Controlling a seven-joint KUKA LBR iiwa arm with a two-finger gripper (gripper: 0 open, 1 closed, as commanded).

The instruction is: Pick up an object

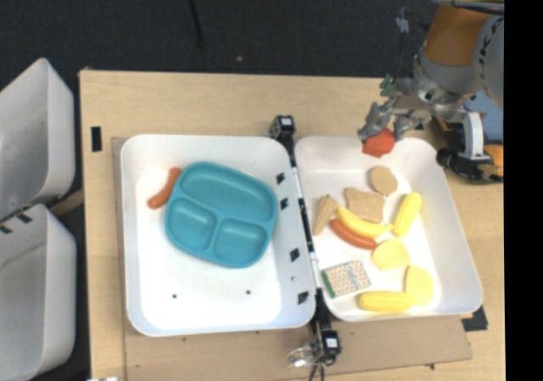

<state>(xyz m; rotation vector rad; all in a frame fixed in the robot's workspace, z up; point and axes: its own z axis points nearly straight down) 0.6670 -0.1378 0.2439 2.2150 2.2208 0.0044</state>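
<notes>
I read the end effector [382,129] at the far edge of the right bin [462,265], near its back left corner, with a small red-orange object [379,144] directly beneath the fingers. The object appears to sit between the fingertips, so I judge the end effector is pinching it, though the contact faces are too small to confirm. I cannot tell whether the object is lifted or touching the bin rim.

Failure risks from this position, as I judge them:

1. Shallow grip. The object hangs mostly below the fingertips. If only its top edge is caught, any acceleration on the lift may shake it loose.
2. Rim contact. The object is just at the bin's back wall. A sideways move before a clean vertical rise could snag it on the rim and strip it out.
3. Drop location. A release here could land on the desk [212,95] outside the bin, out of the pick area.

The remaining items lie well apart from the end effector: a tan piece [383,179], a toast slice [364,202], a banana [361,224], a yellow corn-like piece [406,212]. The left bin [140,286] holds a blue tray [221,213] and a sausage [164,187]. I expect no interference from these.
</notes>
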